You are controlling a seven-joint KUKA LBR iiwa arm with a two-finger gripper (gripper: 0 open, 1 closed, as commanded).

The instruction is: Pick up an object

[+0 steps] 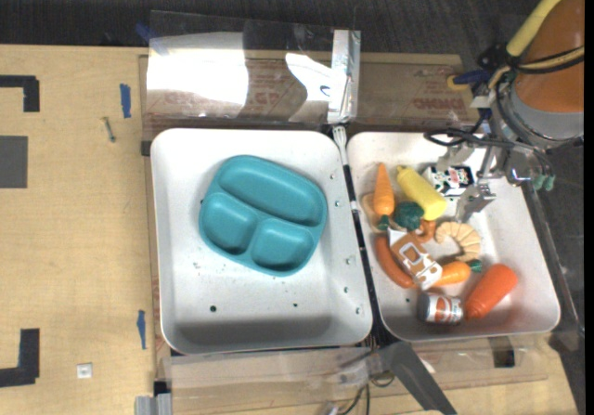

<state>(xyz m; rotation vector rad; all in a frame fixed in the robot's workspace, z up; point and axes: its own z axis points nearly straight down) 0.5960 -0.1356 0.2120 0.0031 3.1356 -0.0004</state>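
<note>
Check right bin (543,297) first: toy carrot (489,289), small can (443,309), yellow piece (422,192) all lie loose. Gripper (471,192) hangs above bin's far side, grip state unreadable to you. Nothing lifted; pick not yet done. Left bin (186,292) holds teal tray (263,213).

I see the divided tray (263,212) lying in the left bin (176,311). The toy foods (429,237) crowd the right bin (538,311), gripper (475,192) above them, frame right.
</note>
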